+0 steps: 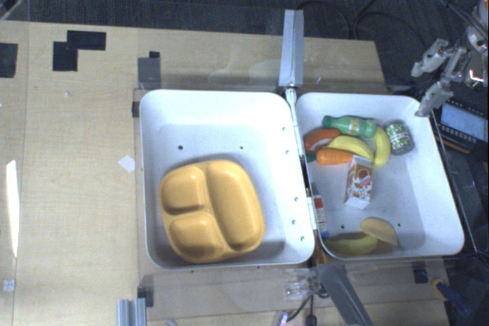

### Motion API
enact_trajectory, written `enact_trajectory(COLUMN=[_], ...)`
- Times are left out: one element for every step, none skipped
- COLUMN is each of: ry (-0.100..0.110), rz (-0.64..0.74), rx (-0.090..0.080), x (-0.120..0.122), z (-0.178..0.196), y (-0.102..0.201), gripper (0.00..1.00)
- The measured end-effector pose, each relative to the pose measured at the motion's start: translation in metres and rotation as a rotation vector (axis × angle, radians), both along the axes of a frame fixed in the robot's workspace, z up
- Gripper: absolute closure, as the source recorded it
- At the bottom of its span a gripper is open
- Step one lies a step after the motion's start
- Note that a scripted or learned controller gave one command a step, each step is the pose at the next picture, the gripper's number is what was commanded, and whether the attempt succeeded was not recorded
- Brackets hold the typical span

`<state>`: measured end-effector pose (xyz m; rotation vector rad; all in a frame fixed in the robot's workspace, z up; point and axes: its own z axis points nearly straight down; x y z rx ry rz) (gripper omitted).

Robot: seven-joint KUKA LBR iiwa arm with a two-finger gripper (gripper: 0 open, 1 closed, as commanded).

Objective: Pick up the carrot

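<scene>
Hovering beyond right bin's [451,187] far corner, pincer [437,80] well apart from carrot [335,157].

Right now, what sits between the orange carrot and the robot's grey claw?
In the camera view, a yellow banana and small can lie between the carrot and gripper.

text: we read none | carton [359,182]: print too small | can [398,137]: label blurred

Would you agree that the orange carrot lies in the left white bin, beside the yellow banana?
Not quite: the orange carrot lies in the right white bin, beside the yellow banana, as the camera view shows.
</scene>
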<state>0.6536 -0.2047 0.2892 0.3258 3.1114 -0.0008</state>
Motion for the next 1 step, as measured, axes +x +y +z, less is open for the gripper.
enact_trajectory(ry=[0.000], rz=[0.098], rx=[-0.001], x=[0.0055], z=[-0.0114], y=[0.0013], gripper=[0.00])
